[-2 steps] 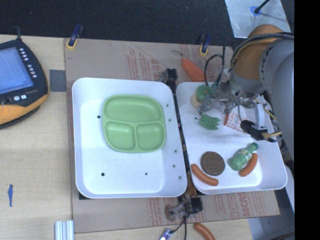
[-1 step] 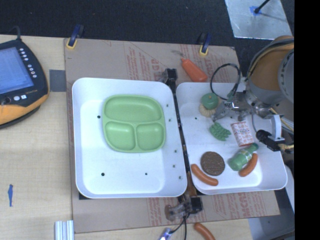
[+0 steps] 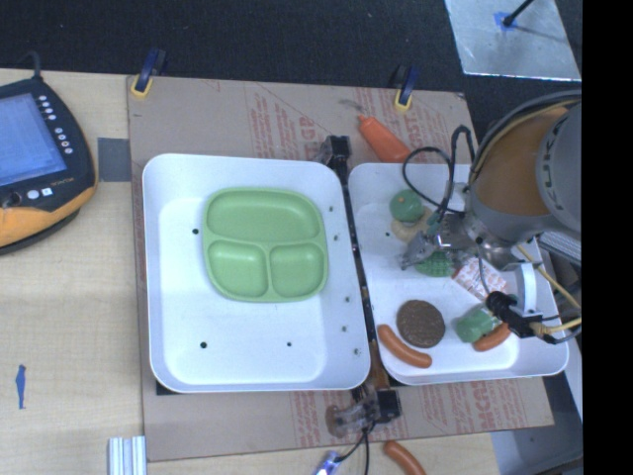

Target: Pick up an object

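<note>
Pincer (image 3: 427,250), aperture indeterminable, low in the right-hand shallow white bin (image 3: 450,364) beside a small green leafy toy (image 3: 433,263) and a green-topped round toy (image 3: 406,207). Crowding risks a glancing, empty grasp.

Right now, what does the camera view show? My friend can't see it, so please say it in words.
A grey robot arm with an orange band reaches from the right over the right-hand shallow white bin, which holds small toy foods, including a round brown patty and an orange-red sausage. The left-hand shallow white bin holds a light green divided plate.
</note>
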`<state>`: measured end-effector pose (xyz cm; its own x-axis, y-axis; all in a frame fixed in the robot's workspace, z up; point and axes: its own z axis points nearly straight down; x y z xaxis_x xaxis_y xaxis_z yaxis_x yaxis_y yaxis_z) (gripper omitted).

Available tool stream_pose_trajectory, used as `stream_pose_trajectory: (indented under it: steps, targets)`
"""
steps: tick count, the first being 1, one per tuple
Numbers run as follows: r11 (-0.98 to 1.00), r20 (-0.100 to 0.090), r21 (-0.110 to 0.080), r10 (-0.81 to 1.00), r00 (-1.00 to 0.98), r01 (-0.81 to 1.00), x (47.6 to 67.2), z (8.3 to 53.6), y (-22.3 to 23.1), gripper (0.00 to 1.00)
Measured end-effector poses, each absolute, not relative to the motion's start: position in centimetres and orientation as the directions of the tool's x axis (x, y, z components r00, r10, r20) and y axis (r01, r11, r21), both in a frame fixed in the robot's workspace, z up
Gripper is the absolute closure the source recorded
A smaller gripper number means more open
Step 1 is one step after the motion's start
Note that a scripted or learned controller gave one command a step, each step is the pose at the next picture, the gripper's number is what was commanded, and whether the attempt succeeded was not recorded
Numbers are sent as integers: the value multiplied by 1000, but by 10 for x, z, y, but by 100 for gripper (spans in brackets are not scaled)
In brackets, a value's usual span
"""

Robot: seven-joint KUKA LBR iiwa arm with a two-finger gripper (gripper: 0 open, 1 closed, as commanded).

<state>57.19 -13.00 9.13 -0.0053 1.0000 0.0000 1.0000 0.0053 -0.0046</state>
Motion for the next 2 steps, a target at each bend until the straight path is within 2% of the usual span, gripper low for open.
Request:
stream_pose_trajectory:
  steps: [1,2]
  targets:
    - [8,-2,-6,1000,-8,1000,572,102,-132,100]
    - [5,1,-2,1000,-5,1000,600,192,-50,100]
